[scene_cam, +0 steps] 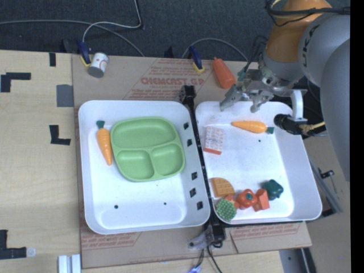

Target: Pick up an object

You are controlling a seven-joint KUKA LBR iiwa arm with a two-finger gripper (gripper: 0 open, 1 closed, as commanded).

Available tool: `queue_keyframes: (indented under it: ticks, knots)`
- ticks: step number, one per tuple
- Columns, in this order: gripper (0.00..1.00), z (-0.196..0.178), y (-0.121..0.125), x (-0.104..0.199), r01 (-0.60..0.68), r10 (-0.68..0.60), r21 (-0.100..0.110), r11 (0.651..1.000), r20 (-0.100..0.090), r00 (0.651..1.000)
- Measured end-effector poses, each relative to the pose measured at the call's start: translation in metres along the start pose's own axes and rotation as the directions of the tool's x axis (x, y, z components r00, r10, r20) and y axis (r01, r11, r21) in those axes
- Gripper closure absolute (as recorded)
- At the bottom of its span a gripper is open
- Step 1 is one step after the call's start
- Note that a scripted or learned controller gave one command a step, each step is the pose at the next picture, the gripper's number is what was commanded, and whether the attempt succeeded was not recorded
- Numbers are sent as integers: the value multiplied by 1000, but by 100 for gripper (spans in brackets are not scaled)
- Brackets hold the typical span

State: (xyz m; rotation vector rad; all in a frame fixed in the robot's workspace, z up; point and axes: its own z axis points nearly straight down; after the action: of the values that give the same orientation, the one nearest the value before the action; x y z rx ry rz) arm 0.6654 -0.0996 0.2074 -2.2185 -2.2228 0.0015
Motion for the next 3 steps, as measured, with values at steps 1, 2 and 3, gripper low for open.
queue_keyframes:
  ticks: [1, 2, 3]
  knots:
    - [0, 51, -66, -50, -3, 3, 2, 1000, 1, 1000]
    - [0, 45, -115, -86, -2, 2, 0, 1000, 1, 1000]
    - [0, 20, -179, -124, -3, 3, 0, 1000, 1, 1000]
